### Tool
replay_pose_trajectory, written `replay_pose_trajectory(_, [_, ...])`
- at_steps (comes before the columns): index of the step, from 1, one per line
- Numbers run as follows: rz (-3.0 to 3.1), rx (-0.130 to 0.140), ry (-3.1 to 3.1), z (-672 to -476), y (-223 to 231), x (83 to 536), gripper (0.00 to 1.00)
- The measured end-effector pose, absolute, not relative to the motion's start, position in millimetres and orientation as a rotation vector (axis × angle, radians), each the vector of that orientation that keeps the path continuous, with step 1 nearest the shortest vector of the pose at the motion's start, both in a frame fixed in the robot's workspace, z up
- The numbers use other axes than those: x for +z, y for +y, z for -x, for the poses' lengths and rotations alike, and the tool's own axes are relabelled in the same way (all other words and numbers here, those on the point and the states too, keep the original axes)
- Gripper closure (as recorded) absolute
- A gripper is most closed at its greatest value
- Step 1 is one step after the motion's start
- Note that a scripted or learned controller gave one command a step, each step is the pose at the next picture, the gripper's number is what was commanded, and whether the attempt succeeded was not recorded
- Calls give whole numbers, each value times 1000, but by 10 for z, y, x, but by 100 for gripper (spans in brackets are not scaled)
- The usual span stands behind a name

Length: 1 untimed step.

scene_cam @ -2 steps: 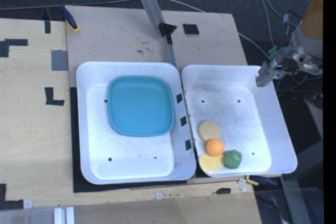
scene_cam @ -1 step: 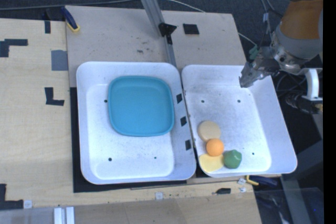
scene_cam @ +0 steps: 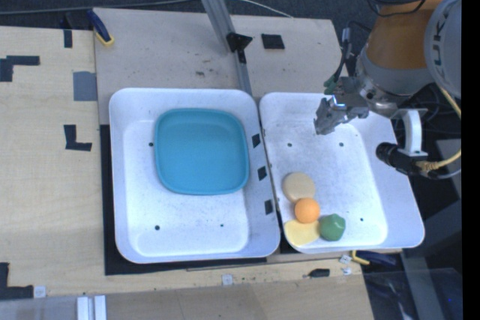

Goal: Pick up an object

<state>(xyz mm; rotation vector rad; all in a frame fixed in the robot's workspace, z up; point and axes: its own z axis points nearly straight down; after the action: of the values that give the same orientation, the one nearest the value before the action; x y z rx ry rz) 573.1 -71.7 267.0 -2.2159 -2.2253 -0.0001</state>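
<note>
Nearest you, four small things are clustering in the right bin's [scene_cam: 390,225] front corner. Going by size: the bench [scene_cam: 45,161] is carrying both bins; the left bin [scene_cam: 124,161] is holding a blue plate [scene_cam: 201,151]. Your arm [scene_cam: 409,26] is reaching in, its hand [scene_cam: 328,118] hovering over the right bin's back, nothing between its fingers. A beige round [scene_cam: 298,184], yellow piece [scene_cam: 298,234], orange ball [scene_cam: 307,210] and green object [scene_cam: 331,226] are sitting touching.
</note>
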Motion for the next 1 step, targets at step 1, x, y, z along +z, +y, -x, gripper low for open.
replay_pose_trajectory(1, [2217, 0, -2225, -5658, -138, 2674, 100])
